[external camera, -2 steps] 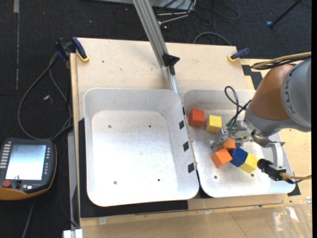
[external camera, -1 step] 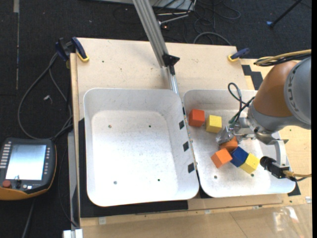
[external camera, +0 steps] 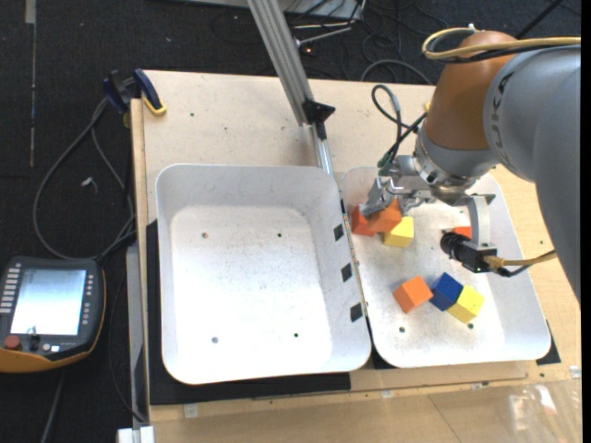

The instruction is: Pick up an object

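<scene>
The arm (external camera: 517, 100) ran off the right edge and hid part of the right bin (external camera: 517, 335); the gripper (external camera: 386, 201) covered part of an orange block (external camera: 380, 224).

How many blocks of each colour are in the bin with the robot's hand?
Orange blocks: 2, one lying in the open, one under the gripper
Yellow blocks: 2, one near the gripper, one lower down
Blue blocks: 1
Total: 5 blocks, all in the right bin
</scene>
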